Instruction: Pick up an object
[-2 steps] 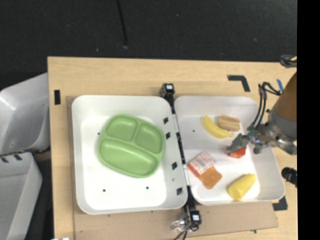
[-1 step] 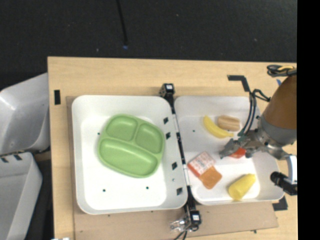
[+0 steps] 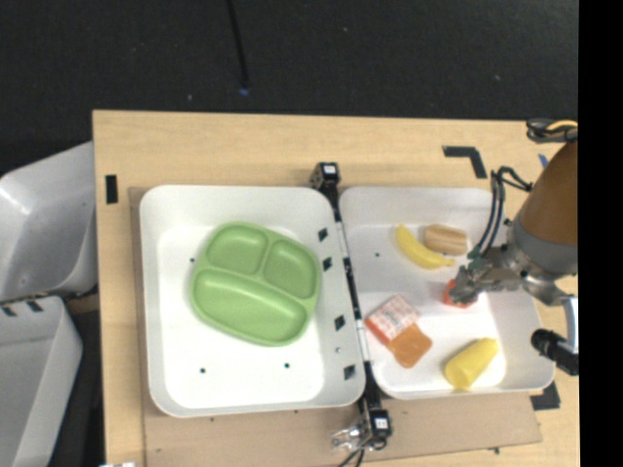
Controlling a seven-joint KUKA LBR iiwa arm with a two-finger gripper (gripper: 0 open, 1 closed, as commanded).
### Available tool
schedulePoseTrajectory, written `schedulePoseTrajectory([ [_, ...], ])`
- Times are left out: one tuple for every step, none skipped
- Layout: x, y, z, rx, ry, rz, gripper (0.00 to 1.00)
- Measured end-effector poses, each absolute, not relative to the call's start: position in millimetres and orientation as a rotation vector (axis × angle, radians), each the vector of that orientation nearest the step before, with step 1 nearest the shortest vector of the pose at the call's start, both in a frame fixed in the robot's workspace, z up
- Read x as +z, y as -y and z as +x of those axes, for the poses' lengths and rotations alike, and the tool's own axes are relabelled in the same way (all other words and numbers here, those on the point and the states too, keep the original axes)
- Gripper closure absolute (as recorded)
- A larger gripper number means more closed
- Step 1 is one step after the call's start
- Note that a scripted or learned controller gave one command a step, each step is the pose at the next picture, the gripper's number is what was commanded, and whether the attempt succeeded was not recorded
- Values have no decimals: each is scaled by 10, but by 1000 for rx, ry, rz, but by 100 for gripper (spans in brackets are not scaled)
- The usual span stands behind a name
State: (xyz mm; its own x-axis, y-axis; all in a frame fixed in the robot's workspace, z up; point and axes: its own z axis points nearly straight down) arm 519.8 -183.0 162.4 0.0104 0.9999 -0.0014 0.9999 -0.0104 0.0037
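While the gripper sits low in the right bin over a small red object, I can't tell the finger state. Looks like the grasp step. Next: confirm a pinch, lift straight, clear the banana.

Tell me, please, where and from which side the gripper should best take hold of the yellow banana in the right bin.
Probably the banana at its thicker middle, coming from above, fingers closing across its narrow width. It lies flat and curved, and the tan bread roll sits right against its upper end, so the lower, free half gives more room.
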Motion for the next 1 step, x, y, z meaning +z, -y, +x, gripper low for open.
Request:
schedulePoseTrajectory([
  [2252,1792,5246,6,-2220,2213,100],
])
